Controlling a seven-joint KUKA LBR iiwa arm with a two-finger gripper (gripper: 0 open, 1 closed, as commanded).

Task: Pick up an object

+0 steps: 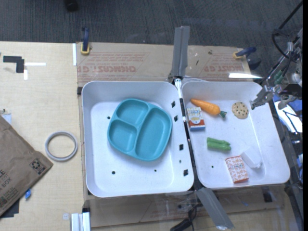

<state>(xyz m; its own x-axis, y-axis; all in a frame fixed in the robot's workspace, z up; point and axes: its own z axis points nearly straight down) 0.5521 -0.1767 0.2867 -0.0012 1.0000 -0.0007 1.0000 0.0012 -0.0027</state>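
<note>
Gripper (pixel 256 101) at right bin's far right rim, finger spread unclear, nothing visibly held. Cookie (pixel 239 109) just beside it to the left; carrot (pixel 207 107) farther left, long axis crosswise.

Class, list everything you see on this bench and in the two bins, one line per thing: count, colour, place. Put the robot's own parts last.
divided plate: one, teal, in the left bin
carrot: one, orange with green tip, far side of the right bin
cookie: one, tan with dark specks, right of the carrot
small carton: one, white, red and blue, right bin by the divider
green vegetable: one, green, middle of the right bin
red box: one, red and white, near side of the right bin
tape ring: one, grey-white, bench left of the bins
cardboard box: one, brown, lower left corner
gripper: one, grey, over the right bin's far right edge
</note>
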